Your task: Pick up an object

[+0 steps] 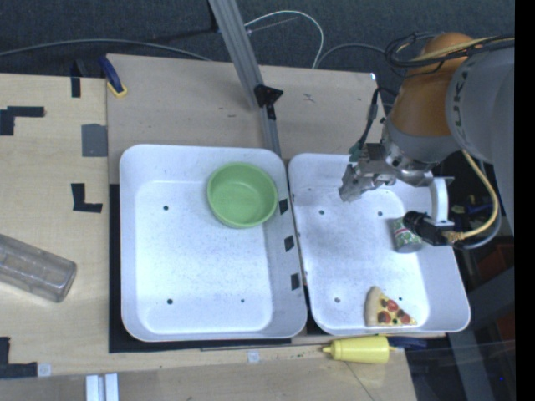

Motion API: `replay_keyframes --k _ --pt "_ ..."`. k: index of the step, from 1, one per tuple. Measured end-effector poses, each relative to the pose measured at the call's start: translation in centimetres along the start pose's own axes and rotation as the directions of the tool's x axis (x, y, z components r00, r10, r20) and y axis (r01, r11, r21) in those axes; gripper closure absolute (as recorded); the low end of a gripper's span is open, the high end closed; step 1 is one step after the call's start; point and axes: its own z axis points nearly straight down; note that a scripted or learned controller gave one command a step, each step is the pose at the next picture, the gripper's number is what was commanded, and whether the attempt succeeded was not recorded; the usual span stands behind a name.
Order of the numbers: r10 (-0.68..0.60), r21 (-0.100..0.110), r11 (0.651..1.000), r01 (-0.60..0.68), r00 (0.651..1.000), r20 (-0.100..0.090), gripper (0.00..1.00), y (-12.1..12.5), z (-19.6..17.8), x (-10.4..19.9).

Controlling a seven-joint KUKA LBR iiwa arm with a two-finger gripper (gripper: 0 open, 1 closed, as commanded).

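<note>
Pincer [351, 186] hovering over right bin [334, 249], nothing between its fingers; open or closed impossible to tell. Near lower edge there: one pizza slice toy [386, 307], probably light, stiff, flat; best pinched across its narrow crust. One small can [407, 235] too. One green bowl [242, 195] in left bin [167, 266].

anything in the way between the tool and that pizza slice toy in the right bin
Nothing visible. The tool hangs over the right bin's far end; bare floor lies between it and the pizza slice. A small can sits off to the side.
</note>
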Motion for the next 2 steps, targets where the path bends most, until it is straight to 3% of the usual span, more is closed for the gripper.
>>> replay_keyframes --k 2 --pt "-0.002 -0.001 1.0 0.002 1.0 0.0 1.0 -0.9 -0.3 11.7"
